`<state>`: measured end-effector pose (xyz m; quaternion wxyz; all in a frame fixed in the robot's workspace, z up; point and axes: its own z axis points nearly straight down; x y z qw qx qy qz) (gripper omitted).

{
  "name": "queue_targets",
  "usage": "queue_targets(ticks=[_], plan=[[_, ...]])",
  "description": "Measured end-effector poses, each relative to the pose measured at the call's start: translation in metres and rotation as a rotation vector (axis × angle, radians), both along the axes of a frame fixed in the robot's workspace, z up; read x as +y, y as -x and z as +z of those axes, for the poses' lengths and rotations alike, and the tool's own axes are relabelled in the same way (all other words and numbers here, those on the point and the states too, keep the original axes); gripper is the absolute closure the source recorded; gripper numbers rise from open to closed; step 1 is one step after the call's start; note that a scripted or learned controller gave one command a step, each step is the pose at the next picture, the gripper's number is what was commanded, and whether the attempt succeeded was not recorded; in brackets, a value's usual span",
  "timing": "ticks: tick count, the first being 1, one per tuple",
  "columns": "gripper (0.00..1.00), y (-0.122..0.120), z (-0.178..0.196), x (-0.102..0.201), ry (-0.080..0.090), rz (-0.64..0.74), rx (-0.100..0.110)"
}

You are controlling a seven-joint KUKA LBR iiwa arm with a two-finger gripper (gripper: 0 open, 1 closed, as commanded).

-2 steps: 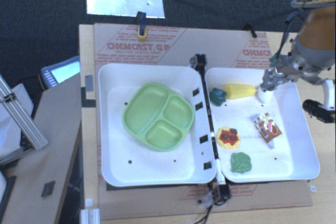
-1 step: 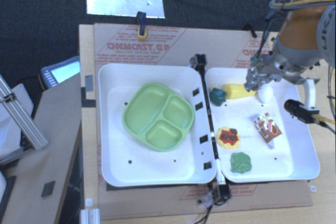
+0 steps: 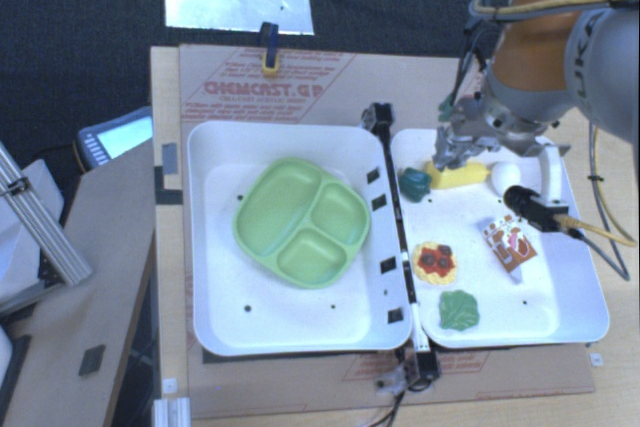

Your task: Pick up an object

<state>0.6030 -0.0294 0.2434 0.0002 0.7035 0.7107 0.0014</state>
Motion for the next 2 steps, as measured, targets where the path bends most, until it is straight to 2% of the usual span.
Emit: queue_targets(ticks=[1, 2], plan=[[1.0, -0.002, -0.004, 0.058, 0.0, 0.0, 0.0], [1.0, 0.014, 0.001, 0.109, 0.0, 0.0, 0.002]])
